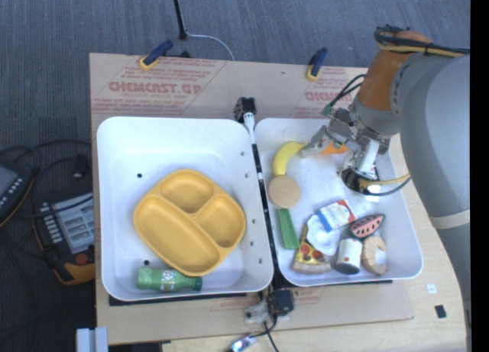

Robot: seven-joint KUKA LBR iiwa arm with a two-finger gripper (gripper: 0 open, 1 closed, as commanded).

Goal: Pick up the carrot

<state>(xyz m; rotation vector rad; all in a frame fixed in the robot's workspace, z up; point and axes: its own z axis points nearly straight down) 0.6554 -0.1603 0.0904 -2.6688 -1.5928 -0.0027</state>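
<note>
My pincer (334, 143) reaches into the back of the right-hand bin (405, 263) from the right, and its fingers are clamped on the carrot (336, 146), an orange sliver showing between them just above the bin floor. A banana (285, 156) lies just to the left of it, with a round tan cookie (284, 191) in front of that and a green stick (286, 228) nearer still. A pizza slice (309, 256), a watermelon wedge (367, 225) and a small can (348, 255) crowd the front corner. In the left-hand bin (114, 152) sit a yellow divided plate (190, 221) and a green bottle (169, 279).
</note>
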